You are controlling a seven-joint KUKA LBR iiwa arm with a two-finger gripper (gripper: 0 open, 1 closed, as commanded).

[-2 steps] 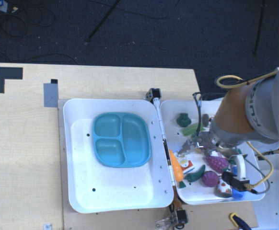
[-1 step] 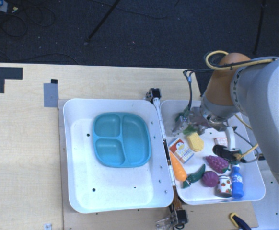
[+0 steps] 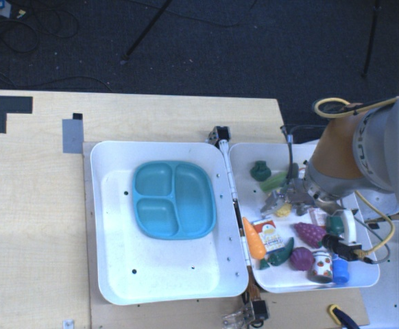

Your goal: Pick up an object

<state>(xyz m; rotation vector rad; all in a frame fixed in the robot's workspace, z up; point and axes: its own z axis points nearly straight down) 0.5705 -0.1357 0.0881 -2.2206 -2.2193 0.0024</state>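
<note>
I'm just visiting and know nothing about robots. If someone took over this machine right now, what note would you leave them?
Tool: low in the right bin, among the toys; whether it grips anything cannot be told.
Things: orange carrot, small carton, two purple pieces, green pieces, all lying in the right bin. Left bin holds a blue divided plate.
Done: nothing visibly lifted.
Left: grasp one object and raise it.
</note>
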